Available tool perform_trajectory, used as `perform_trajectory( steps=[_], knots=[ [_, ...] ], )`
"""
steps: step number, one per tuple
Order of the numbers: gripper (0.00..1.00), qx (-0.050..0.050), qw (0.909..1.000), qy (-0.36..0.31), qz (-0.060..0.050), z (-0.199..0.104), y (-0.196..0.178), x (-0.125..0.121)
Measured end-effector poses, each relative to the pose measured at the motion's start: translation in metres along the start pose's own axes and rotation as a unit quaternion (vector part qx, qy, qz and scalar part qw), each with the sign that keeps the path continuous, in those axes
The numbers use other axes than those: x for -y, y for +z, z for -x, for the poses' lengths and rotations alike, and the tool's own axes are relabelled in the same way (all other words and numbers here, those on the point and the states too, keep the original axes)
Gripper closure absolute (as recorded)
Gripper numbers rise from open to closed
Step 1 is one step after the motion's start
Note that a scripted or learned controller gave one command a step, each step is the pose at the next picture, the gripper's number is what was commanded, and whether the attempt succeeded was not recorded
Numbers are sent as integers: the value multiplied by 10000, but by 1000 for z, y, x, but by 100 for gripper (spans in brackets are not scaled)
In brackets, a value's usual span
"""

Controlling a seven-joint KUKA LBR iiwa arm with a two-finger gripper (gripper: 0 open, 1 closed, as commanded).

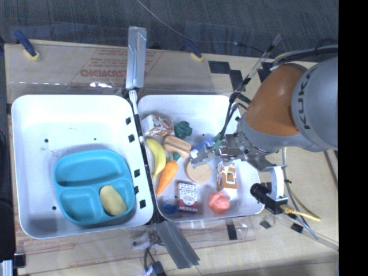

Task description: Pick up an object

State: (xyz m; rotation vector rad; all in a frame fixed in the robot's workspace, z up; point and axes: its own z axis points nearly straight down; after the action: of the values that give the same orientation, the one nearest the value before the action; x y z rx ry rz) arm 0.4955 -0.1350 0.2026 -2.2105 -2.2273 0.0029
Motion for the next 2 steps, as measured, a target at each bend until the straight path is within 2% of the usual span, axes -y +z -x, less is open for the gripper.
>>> perform_trajectory(
  steps=[1, 2],
  knots=[
    [0, 8, 9994, 348, -9, 59, 29, -80],
    [0, 8, 9948, -1023, 17, 63, 110, -116]
  ],
)
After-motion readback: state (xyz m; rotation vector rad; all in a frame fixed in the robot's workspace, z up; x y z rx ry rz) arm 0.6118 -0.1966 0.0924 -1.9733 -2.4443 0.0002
